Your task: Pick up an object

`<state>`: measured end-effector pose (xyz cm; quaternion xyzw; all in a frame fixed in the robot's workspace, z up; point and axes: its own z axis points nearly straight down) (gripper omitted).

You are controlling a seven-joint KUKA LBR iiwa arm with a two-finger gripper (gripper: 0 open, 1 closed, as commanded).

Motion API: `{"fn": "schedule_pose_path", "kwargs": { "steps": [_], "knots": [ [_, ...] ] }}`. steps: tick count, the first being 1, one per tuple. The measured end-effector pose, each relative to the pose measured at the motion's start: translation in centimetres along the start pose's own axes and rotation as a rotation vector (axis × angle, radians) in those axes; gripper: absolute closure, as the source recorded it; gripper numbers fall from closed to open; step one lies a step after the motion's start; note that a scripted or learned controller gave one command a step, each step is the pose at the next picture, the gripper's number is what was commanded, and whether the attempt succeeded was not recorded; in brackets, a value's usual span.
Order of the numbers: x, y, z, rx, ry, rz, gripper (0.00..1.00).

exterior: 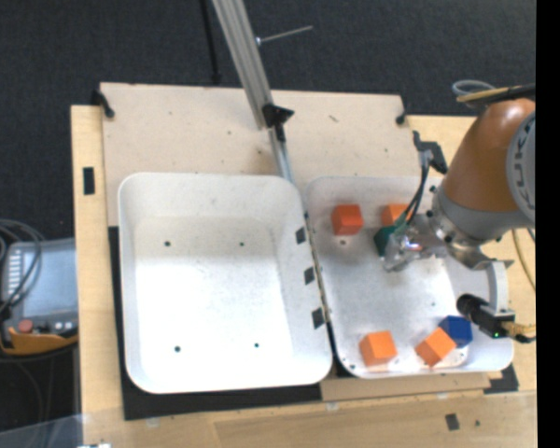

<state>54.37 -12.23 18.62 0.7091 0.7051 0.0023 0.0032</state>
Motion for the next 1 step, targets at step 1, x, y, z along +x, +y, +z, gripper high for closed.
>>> {"fn": "schedule_pose_path", "kwargs": {
  "steps": [1],
  "knots": [
    [-0.09, 0.22, -4.21, 0.001, 0.001, -0.01, 1.0]
  ]
}}
